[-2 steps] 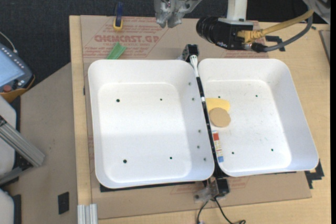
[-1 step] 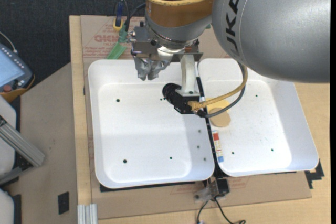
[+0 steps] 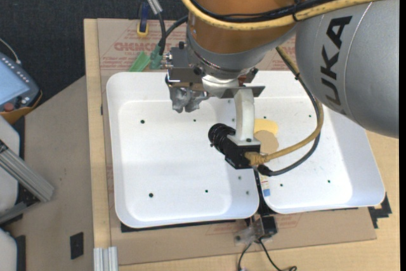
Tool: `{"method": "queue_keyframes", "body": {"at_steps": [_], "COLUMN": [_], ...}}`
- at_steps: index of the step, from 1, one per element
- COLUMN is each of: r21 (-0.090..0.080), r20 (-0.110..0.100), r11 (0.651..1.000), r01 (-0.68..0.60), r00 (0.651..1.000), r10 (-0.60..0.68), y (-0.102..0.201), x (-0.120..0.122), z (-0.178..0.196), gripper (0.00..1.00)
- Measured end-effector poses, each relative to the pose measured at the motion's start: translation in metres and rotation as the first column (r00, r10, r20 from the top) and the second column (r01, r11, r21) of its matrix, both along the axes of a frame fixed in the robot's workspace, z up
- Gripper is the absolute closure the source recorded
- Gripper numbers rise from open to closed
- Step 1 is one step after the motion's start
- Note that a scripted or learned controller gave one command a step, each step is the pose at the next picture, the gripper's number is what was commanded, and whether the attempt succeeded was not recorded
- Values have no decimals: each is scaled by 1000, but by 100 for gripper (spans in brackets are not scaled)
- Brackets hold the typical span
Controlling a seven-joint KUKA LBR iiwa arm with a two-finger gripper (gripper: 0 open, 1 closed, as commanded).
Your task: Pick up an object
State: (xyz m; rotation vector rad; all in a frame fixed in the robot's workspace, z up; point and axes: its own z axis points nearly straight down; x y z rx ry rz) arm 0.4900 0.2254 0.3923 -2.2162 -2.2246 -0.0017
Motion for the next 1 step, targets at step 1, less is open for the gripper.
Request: {"method": "queue_keyframes", "body": {"at_steps": [1], "r21": [-9], "r20": [-16], "r11": [1000], "r01": [5], "r00": [1000], "r10": [-5], "y": [-2], "x": [-12], "z": [-146], "gripper": [100]}}
